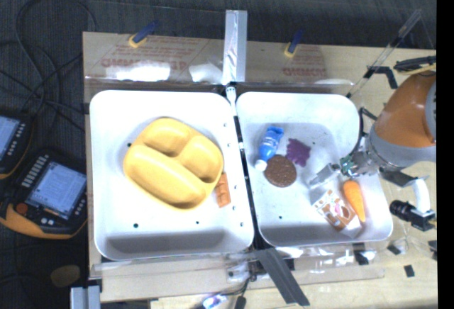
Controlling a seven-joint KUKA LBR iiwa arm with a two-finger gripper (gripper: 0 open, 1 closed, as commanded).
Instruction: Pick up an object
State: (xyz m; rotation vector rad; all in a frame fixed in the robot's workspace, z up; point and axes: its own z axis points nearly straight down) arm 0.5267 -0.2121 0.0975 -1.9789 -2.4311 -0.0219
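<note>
Bins sat side by side: the left white bin held a large yellow bun-shaped foam object with a small orange block touching its lower right. In the right white bin lay a blue bottle, purple piece, brown disc, orange carrot and printed packet. The gripper hovered just above the carrot; whether it was parted or closed, I cannot tell.
</note>
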